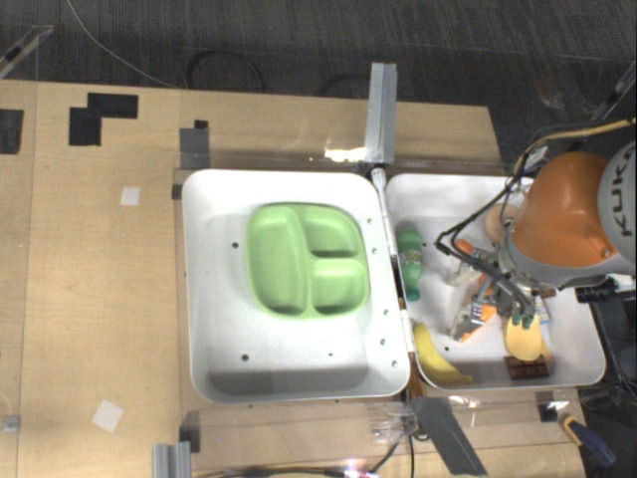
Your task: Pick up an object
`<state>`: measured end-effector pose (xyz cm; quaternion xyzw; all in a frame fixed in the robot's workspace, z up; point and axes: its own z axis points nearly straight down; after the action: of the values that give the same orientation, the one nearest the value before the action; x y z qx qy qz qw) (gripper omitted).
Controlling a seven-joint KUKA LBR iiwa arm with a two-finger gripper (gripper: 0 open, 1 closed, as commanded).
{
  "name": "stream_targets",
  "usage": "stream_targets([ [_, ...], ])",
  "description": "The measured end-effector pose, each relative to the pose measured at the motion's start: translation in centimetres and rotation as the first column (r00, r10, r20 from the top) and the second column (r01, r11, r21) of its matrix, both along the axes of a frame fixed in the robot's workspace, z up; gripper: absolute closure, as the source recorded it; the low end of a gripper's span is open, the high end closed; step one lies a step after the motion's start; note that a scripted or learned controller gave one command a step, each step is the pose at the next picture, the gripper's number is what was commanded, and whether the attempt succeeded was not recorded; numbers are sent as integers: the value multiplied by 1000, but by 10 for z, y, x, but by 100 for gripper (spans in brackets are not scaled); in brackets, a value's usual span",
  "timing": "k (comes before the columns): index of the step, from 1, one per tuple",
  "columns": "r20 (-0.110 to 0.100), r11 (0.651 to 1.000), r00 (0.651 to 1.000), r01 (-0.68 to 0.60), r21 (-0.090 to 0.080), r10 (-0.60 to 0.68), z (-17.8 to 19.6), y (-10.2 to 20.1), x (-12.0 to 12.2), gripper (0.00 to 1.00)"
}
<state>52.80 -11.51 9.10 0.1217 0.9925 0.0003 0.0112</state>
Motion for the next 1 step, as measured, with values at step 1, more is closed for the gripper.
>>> stream_targets([
  [1, 1, 1000, 1000, -8, -3, 8, 0, 7, -11, 0],
])
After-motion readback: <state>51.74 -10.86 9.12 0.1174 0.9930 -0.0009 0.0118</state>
